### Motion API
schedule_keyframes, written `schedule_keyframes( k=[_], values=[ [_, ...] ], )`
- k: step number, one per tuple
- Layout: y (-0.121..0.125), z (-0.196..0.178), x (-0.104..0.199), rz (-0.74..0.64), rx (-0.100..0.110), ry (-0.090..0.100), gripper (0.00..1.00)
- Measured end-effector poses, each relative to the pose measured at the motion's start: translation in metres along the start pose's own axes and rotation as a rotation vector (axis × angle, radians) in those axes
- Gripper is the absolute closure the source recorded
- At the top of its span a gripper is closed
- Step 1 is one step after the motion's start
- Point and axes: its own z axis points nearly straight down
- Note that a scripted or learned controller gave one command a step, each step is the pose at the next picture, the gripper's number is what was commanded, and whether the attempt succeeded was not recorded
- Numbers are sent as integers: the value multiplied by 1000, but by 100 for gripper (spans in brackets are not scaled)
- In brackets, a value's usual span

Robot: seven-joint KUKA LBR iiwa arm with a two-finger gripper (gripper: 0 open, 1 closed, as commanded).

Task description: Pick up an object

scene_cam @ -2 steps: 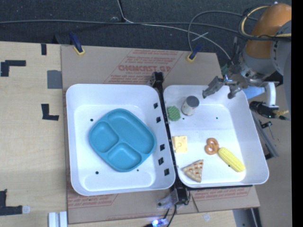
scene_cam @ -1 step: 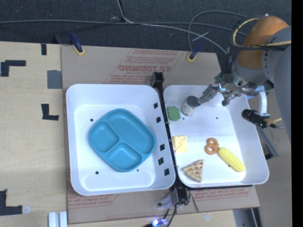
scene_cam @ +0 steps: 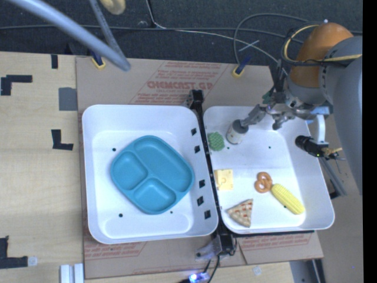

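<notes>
From the camera view you see the gripper (scene_cam: 237, 130) reaching in low over the right bin (scene_cam: 306, 217), its tip near that bin's far-left corner, just beside the green round piece (scene_cam: 216, 141) that lies against the bin's left wall. You cannot tell whether the fingers are spread or pressed together; nothing shows between them. Judge this as the approach step, nothing lifted yet. The other candidates sit toward the near edge: the yellow square (scene_cam: 224, 179) by the left wall, the pizza slice (scene_cam: 242, 211), the pretzel (scene_cam: 263, 182) and the corn cob (scene_cam: 287, 198). The left bin (scene_cam: 100, 217) carries the blue tray (scene_cam: 152, 174). Next you likely need a short shift toward the green piece, then a straight descent and a close.
</notes>
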Motion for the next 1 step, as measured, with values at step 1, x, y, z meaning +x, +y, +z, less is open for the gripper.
schedule_keyframes(
  k=[1],
  values=[
    [1, 4, 0, 0, -1, 0, 0]
  ],
)
